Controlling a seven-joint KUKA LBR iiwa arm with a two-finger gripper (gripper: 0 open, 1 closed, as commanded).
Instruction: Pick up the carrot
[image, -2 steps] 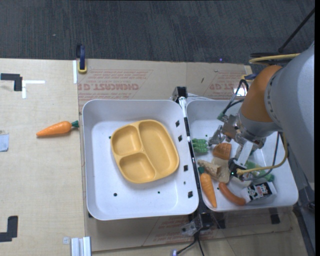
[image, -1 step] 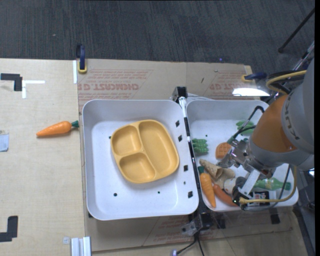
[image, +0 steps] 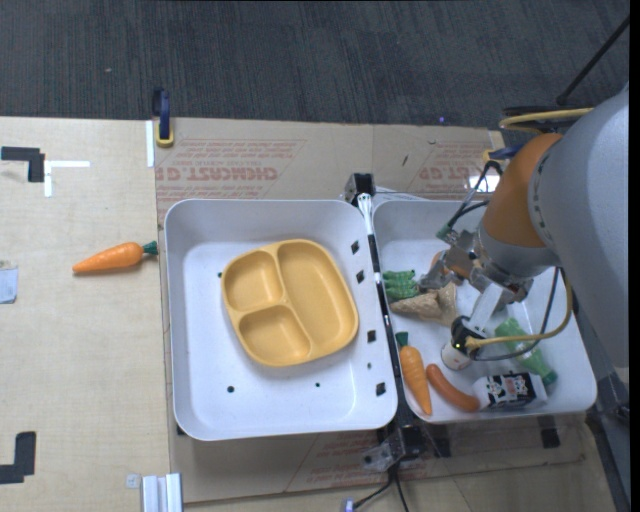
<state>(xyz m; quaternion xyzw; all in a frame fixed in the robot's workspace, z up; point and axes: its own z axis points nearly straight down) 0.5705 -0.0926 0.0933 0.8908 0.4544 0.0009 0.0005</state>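
Note:
One carrot (image: 413, 378), orange and tapering, lies in the right bin (image: 570, 395) near its front left corner, next to a redder orange piece (image: 452, 390). Another carrot (image: 110, 258) with a green stub lies on the bench far left of both bins. My gripper (image: 447, 268) hangs low in the middle of the right bin, over a tan lump (image: 425, 305). It is behind the bin's carrot and apart from it. The wrist hides its fingertips.
The left bin (image: 190, 400) holds a yellow divided plate (image: 288, 300). The right bin also holds a green leafy piece (image: 400, 282), a green item (image: 520, 335) and a small black and white pack (image: 510, 388). A yellow cable (image: 520, 342) loops below the wrist.

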